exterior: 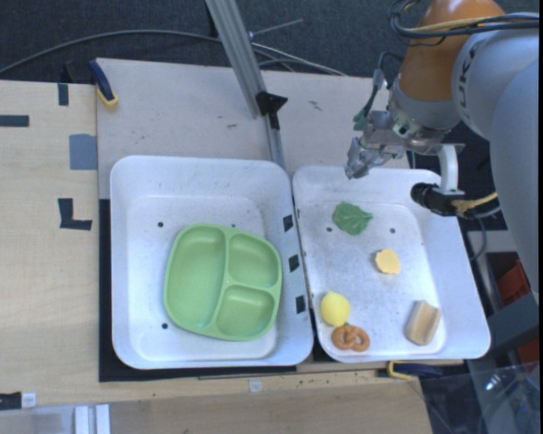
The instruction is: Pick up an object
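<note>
The tool (357, 167) hangs over the far rim of the right bin (452, 242), holding nothing visible; its opening cannot be told. A green leaf (351, 218) lies just nearside of it, likely the nearest pick.

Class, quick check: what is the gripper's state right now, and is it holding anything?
Gripper: above the far edge of the right bin, no object seen between its fingers; open or closed cannot be told.
</note>
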You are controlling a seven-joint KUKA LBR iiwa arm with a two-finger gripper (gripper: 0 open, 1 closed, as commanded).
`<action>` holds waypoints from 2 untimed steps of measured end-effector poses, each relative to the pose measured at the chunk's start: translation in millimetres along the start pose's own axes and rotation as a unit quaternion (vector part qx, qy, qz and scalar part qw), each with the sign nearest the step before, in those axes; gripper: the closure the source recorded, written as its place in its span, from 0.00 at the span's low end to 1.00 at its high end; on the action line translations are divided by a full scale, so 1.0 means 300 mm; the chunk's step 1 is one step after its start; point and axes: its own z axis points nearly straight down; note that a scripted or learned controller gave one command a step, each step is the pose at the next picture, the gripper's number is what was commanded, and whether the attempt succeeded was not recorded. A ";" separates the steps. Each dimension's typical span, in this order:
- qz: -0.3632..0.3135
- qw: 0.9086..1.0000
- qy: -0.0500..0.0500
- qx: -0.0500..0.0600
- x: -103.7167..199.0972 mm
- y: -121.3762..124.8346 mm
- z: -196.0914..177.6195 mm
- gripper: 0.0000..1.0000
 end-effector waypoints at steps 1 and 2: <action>-0.002 1.000 0.000 0.001 0.146 -0.008 -0.015 1.00; -0.003 1.000 0.001 0.000 0.319 0.001 -0.055 1.00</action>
